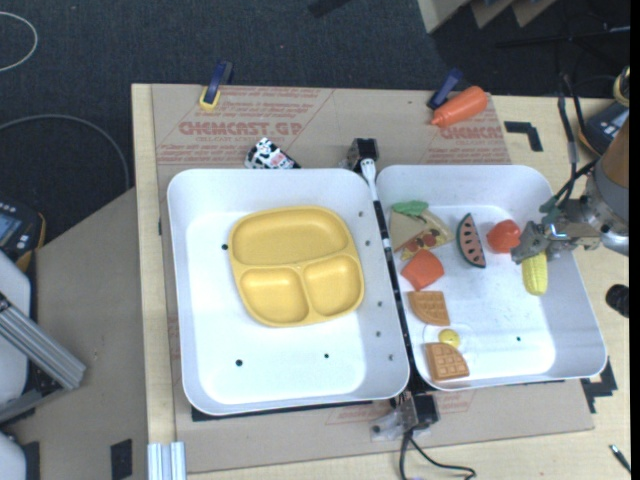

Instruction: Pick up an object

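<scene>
My gripper (pixel 533 244) hangs over the right side of the right bin (pixel 570 343). A yellow corn cob (pixel 536 273) lies directly beneath it, touching or almost touching its tip. A red tomato (pixel 504 235) sits just to the gripper's left, and a watermelon slice (pixel 471 240) is beside that. Further left lie a red-orange piece (pixel 423 268), a pizza slice (pixel 420 236) and a green leafy piece (pixel 410 208). Two waffle-like squares (pixel 431 306) (pixel 447 362) and a small yellow piece (pixel 449 338) lie toward the bin's front.
The left bin (pixel 200 358) holds a yellow divided plate (pixel 297 264). On the bench behind the bins are an orange carrot (pixel 460 106), a black-and-white toy (pixel 268 155) and a yellow clamp (pixel 213 90). Cables hang near the arm at the right edge.
</scene>
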Robot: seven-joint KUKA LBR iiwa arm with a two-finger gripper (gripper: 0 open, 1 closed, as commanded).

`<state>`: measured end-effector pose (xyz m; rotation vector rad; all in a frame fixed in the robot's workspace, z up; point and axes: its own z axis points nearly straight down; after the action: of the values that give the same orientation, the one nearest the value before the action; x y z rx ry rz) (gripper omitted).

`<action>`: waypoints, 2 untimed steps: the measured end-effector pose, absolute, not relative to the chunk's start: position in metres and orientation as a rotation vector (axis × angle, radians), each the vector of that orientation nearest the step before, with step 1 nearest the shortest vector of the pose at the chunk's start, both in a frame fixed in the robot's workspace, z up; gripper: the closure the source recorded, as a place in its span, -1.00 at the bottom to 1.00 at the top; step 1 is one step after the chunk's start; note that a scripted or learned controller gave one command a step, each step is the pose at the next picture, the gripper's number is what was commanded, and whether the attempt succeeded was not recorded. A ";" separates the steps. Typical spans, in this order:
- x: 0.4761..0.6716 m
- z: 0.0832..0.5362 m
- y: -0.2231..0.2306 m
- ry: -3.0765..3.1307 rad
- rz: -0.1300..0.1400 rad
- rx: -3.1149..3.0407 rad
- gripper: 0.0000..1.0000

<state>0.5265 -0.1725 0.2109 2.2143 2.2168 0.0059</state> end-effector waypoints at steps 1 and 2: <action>0.528 0.226 -0.173 2.219 0.003 2.216 1.00; 0.539 0.215 -0.120 2.230 0.002 2.217 1.00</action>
<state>0.5386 -0.1201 0.2152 2.2172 2.2303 0.0019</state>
